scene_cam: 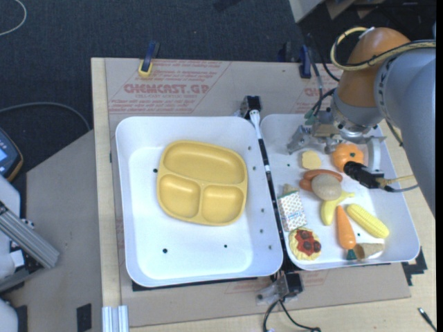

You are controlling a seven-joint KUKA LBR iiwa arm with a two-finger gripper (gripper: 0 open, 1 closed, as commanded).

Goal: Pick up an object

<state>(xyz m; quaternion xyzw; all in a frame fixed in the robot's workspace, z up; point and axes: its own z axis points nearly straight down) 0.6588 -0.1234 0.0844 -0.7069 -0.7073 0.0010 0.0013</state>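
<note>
Tool [337, 135] low over right bin [408, 244] beside the orange [344, 154]; its opening cannot be told

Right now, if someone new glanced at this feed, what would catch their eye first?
Probably the yellow divided plate, lying alone in the left bin. Next, the heap of toy food crowding the right bin: a carrot, a corn cob, a small pizza and an orange among others. The grey arm with its orange band hangs over that bin's far end.
</note>
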